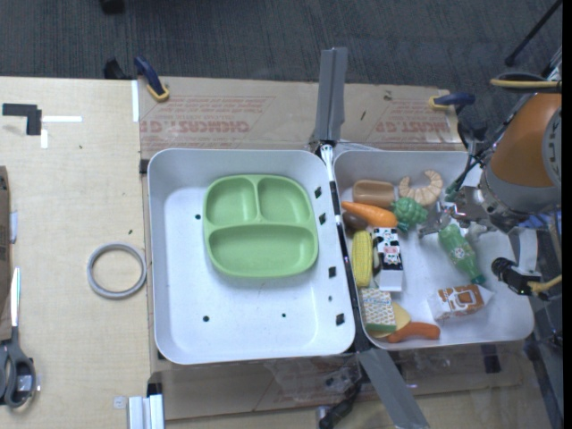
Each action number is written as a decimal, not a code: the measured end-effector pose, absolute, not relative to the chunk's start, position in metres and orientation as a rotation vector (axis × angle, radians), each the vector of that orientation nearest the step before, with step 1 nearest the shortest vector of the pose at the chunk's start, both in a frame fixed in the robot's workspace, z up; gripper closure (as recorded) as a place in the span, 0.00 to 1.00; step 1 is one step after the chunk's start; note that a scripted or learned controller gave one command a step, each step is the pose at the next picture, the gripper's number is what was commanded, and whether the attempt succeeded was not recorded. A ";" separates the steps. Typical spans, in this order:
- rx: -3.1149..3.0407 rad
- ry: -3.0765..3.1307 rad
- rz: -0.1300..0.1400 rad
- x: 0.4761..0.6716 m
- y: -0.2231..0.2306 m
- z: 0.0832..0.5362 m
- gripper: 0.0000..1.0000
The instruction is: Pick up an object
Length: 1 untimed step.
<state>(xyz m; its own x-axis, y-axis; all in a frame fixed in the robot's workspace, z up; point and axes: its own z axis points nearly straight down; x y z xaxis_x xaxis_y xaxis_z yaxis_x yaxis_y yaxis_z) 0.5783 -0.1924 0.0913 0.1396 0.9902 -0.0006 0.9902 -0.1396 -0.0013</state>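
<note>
- The gripper (454, 214) hangs low in the right bin (509, 329), right at the green bottle (459, 250), which lies on its side toward the bin's right wall, neck pointing up toward the tool.
- Whether the bottle's top end sits between the fingers or just below them is hard to read from this angle, and I cannot tell how the jaws stand, so I won't call it held.
- To do this well, my judgement: get the grip across the bottle's narrow width, not along its length, and lift straight up, because a smooth round bottle looks ready to roll or squirt out.
- Just left of the tool sits the toy broccoli (410, 212), with the croissant (422, 186) and a brown bread roll (373, 191) along the bin's far edge; the broccoli is near enough to get nudged.
- Below the bottle, a small brown-and-white carton (461, 301) lies near the right wall, a likely snag if the bottle swings.
- Along the left wall: a carrot (368, 213), a corn cob (361, 256), a cow-print milk carton (387, 257), a checkered packet (376, 309) and a second carrot (414, 332) near the front corner, all well apart from the action.
- The left bin (179, 320) carries a green divided plate (261, 224).
- Out on the bench: a tape roll (116, 269) and scissors (16, 369) by the left edge.
</note>
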 end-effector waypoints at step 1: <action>-2.374 -2.055 0.003 0.578 -0.194 0.101 1.00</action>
